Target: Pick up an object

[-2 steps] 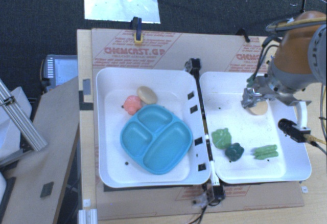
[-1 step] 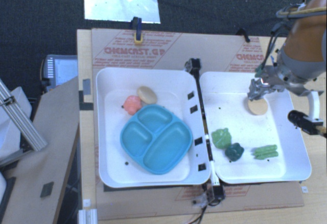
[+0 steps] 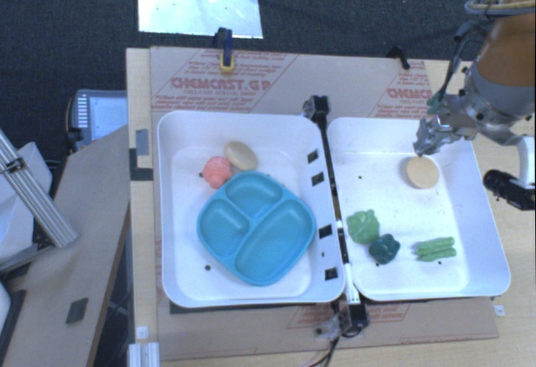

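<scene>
Brown cardboard [image 3: 251,76] printed "CHEMCAST" in red underlies two white bins on a pale bench, with dark carpet beyond. On the left, the left bin [image 3: 180,273] holds a blue divided plate [image 3: 255,227], a pink lump [image 3: 217,170] and a tan oval [image 3: 241,156]. Further right, the right bin [image 3: 486,273] holds green toys [image 3: 363,226] and a beige round piece [image 3: 422,172]. Just above that piece hangs the gripper [image 3: 425,142]; its state cannot be told.
</scene>
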Controlling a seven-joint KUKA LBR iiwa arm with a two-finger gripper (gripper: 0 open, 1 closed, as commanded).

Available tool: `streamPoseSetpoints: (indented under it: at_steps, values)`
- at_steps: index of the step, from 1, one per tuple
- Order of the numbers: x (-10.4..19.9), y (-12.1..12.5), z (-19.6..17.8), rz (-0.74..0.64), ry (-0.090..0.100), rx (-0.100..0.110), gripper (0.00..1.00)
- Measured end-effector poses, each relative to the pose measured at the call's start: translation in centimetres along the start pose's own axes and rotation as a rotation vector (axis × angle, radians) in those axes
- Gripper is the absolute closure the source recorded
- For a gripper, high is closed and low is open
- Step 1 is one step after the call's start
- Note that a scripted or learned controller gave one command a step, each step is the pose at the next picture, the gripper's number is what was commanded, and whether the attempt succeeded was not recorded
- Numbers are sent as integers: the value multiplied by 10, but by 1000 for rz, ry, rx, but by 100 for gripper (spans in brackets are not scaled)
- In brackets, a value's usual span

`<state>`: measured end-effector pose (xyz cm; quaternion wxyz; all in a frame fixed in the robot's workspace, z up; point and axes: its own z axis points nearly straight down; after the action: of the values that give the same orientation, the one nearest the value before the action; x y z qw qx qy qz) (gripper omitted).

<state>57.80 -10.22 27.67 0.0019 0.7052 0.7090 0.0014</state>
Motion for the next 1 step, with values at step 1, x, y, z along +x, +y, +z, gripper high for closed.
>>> streamPoseSetpoints:
  at_steps: [1]
  values:
    - [61,9,1,-5,2,1,100]
